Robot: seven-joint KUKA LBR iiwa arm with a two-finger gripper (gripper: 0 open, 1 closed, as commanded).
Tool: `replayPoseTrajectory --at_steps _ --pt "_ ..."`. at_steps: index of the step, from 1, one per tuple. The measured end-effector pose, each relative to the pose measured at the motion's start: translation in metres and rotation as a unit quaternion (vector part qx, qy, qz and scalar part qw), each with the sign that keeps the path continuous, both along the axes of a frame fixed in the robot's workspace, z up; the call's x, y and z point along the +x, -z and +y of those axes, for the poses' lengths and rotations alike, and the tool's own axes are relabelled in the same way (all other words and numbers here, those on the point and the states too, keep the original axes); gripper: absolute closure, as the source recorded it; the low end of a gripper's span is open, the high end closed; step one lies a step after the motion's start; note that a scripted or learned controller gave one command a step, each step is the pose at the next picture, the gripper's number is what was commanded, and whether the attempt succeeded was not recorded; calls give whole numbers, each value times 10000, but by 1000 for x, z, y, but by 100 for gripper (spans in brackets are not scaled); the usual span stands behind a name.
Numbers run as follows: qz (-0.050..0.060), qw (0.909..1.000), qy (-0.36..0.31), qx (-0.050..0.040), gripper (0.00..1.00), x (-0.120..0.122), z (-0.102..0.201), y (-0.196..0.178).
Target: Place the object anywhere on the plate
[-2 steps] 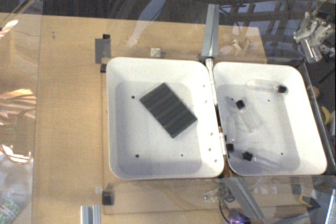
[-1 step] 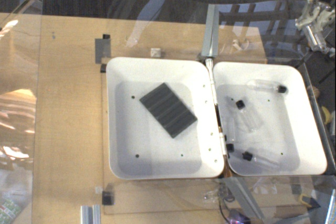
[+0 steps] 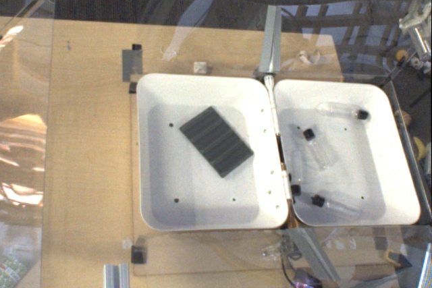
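Observation:
A dark grey ribbed rectangular plate (image 3: 216, 141) lies flat and turned at an angle in the left white bin (image 3: 156, 206). In the right white bin (image 3: 398, 206) lie three clear, see-through tube-like objects with black caps. One (image 3: 337, 108) is near the back with its cap to the right. Another (image 3: 320, 150) is in the middle with its cap toward the back left. The third (image 3: 337, 202) is near the front with its cap to the left. Their clear bodies are hard to make out against the white floor.
The two bins meet at a raised wall (image 3: 275, 145) with a grey metal bar (image 3: 271, 40) behind it. Small black brackets (image 3: 133, 64) sit on the wooden bench (image 3: 81, 145). Pale metal hardware and cables (image 3: 417, 23) stand at the top right edge.

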State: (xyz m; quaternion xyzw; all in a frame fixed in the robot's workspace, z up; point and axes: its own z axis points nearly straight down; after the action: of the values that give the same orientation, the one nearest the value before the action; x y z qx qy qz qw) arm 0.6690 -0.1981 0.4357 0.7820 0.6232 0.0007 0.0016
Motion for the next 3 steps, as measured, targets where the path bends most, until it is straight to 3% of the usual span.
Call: replayPoseTrajectory --at_steps 3 --pt "-1 9999 -120 -25 100 3 8 -30"
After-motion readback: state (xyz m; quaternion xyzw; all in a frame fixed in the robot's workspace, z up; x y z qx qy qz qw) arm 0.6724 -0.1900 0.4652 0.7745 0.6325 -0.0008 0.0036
